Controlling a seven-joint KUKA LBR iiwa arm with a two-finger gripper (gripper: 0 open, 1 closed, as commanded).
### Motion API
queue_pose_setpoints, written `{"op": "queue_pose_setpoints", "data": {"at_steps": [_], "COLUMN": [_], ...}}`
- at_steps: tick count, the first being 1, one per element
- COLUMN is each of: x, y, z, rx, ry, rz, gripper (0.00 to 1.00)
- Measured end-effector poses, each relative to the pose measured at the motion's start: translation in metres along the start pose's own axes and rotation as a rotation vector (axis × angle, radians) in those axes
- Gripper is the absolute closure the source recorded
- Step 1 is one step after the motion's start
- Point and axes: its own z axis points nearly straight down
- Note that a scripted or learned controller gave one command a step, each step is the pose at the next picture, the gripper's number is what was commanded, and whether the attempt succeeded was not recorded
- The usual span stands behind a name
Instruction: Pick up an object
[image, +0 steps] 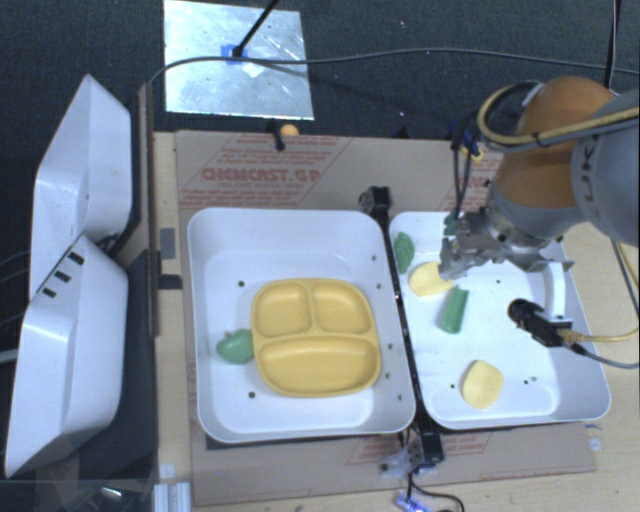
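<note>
In the right bin (570, 395) lie a pale yellow piece (428, 280), a dark green cylinder (454, 309), a light green piece (403, 250) by the left wall, and a yellow lump (481, 383) near the front. My gripper (455, 262) hangs low over the bin's upper left part, right beside the pale yellow piece and just above the green cylinder. The arm's wrist covers its fingers. The left bin (215, 260) holds a yellow divided plate (315, 335) and a small green piece (236, 347) at the plate's left edge.
The arm's grey and orange body (560, 150) covers the right bin's far right corner. A black clamp (376, 198) sits at the divider between the bins. A white housing (70, 280) stands left of the bench, and a shiny metal sheet (238, 58) lies behind it.
</note>
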Motion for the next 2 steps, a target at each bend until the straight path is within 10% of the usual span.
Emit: {"op": "queue_pose_setpoints", "data": {"at_steps": [2], "x": [0.09], "y": [-0.043], "z": [0.0], "rx": [0.0], "ry": [0.0], "rz": [0.0], "gripper": [1.0]}}
